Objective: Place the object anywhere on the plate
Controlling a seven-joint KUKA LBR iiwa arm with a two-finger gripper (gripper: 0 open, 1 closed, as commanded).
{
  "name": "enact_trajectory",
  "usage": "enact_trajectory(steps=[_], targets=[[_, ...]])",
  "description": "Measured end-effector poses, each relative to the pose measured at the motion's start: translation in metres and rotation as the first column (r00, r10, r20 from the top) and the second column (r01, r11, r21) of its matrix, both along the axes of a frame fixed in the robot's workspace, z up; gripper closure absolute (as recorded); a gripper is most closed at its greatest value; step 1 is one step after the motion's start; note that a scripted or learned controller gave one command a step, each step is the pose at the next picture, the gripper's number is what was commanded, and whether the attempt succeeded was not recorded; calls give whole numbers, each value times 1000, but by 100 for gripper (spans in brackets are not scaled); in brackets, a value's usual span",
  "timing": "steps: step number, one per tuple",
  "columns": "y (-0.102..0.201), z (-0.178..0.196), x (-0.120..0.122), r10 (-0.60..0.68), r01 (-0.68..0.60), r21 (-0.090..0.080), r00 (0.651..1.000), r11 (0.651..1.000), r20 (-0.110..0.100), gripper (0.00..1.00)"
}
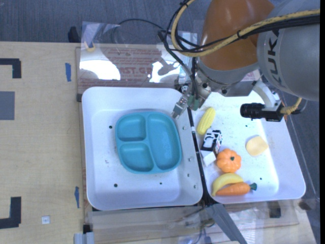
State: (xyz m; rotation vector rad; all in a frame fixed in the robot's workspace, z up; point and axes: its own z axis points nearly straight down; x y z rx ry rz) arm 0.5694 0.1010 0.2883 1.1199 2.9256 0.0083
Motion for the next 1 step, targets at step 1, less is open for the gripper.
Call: enact_trajectory(steps=[1], targets=[[0, -2, -1, 0, 0, -1, 1000, 1000, -5, 0]])
